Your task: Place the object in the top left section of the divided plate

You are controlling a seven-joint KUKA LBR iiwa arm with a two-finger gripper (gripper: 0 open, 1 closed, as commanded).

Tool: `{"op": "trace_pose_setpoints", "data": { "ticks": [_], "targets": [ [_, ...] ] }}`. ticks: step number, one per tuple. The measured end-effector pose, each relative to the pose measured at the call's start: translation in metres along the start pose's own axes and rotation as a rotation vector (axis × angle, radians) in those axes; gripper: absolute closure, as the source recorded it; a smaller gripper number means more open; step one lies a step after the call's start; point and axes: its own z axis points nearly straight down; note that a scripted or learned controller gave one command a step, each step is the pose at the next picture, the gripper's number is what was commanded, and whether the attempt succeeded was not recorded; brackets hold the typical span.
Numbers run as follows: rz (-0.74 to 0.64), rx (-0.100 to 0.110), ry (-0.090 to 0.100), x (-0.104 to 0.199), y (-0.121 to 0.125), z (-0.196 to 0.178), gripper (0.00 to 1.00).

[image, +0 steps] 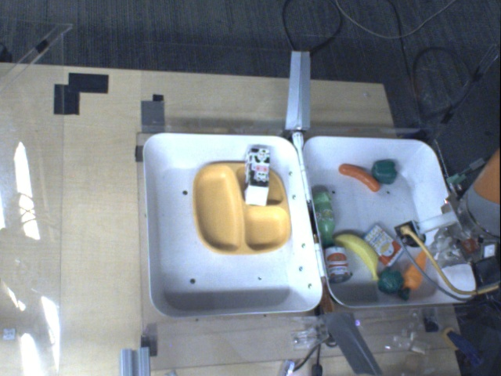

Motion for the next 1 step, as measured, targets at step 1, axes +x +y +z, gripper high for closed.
{"op": "trace_pose_setpoints", "data": {
  "ticks": [1],
  "targets": [
    [0.0, 0.0, 0.002, 0.0005, -0.001, 0.0058, 1.0]
  ]
}}
